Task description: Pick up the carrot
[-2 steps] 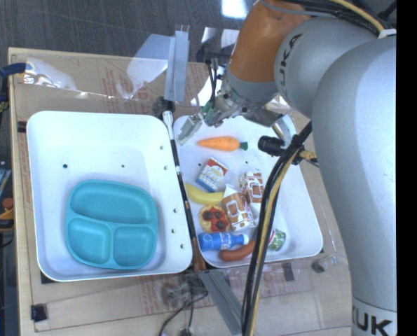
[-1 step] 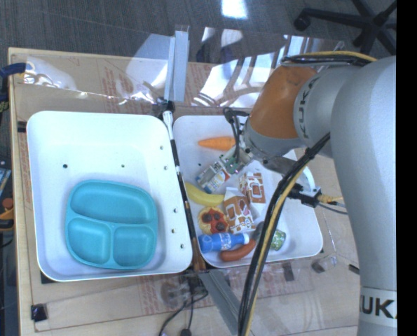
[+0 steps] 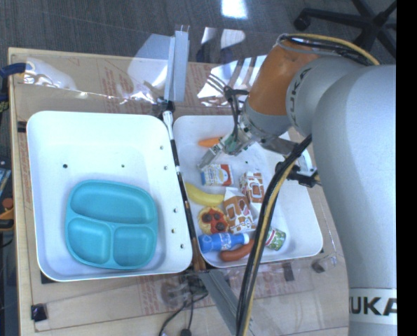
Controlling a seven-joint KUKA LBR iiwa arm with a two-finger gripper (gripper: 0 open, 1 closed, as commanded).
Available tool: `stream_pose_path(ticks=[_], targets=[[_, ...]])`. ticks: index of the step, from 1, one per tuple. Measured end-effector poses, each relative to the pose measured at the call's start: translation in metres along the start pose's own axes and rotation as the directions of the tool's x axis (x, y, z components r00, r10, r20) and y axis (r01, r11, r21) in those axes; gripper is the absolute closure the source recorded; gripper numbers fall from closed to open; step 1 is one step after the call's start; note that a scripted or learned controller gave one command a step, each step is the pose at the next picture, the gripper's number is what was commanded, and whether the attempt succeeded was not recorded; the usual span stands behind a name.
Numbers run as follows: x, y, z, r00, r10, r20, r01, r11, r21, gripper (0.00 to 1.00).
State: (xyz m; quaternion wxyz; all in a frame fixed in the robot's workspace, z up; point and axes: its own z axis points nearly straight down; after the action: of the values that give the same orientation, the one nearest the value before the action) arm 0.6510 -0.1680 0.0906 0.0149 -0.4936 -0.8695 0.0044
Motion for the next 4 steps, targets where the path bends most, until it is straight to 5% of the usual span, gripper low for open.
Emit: stream_pose_path(ticks=[1, 2, 3, 4], targets=[[-0.003, 0.001, -0.011, 1.000, -0.003, 0.015, 0.003, 1.000, -0.010, 1.00], [-0.002, 0.001, -0.011, 1.000, -0.003, 0.011, 0.003, 1.000, -0.007, 0.00], [-0.002, 0.002, -0.021, 1.000, -0.006, 0.013, 0.006, 1.000, -0.009, 1.00], [0.039, 0.025, -0.165, 0.983, 0.184, 0.018, -0.184, 0.983, -0.026, 1.00]])
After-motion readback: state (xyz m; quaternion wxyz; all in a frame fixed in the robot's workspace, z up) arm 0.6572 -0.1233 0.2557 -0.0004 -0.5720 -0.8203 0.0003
